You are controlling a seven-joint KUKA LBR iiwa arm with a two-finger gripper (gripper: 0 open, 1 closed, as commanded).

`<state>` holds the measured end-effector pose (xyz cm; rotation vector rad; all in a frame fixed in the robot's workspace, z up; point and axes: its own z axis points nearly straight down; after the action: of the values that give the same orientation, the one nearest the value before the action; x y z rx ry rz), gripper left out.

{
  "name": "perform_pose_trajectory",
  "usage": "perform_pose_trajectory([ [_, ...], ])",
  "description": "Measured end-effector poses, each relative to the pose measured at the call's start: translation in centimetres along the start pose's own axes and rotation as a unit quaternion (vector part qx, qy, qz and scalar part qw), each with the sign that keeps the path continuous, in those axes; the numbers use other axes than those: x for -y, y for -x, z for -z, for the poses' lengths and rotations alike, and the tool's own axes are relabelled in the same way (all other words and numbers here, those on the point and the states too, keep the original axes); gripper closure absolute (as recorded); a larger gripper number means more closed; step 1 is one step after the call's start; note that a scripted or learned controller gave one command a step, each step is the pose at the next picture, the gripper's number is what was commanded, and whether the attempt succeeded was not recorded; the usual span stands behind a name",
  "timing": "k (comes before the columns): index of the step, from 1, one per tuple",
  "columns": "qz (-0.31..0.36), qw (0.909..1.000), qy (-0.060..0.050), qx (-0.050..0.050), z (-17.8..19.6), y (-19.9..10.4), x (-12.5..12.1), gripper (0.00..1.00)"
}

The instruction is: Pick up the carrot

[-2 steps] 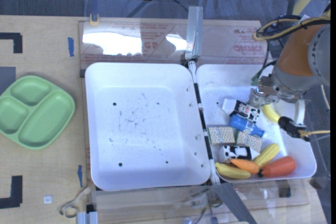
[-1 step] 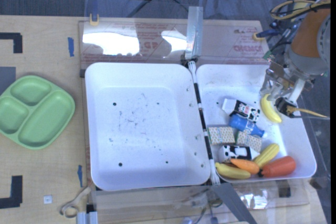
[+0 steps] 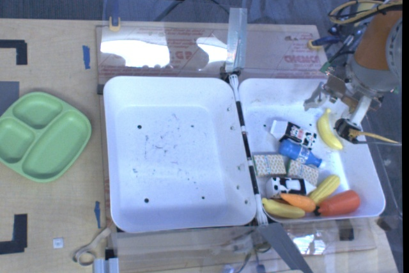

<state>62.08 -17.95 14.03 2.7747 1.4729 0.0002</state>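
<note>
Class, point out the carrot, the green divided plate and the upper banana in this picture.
carrot point(image 3: 299, 201), camera view, middle of its orange body.
green divided plate point(image 3: 39, 107), camera view, ridge between compartments.
upper banana point(image 3: 328, 131), camera view, middle of its curve.

We see a green divided plate point(image 3: 43, 135) at nine o'clock and a banana point(image 3: 328, 130) at three o'clock in the right bin point(image 3: 275, 96).

One fixed camera looks down on the bench point(image 3: 51, 41) from above, at a slant, far enough off to take in both bins whole. The left bin point(image 3: 121, 99) sits mid-frame, the right bin point(image 3: 370, 192) toward the right edge. Dark floor shows past the bench's far edge. The arm point(image 3: 377, 48) enters from the right.
</note>
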Motion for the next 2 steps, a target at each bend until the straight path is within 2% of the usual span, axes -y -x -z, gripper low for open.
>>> perform_pose_trajectory([
  [1, 0.120, 0.9928, 0.001, 0.000, -1.6, -4.2, -2.9, 0.00],
  [2, 0.305, 0.9525, 0.000, -0.001, -2.4, -8.8, 0.3, 0.00],
])
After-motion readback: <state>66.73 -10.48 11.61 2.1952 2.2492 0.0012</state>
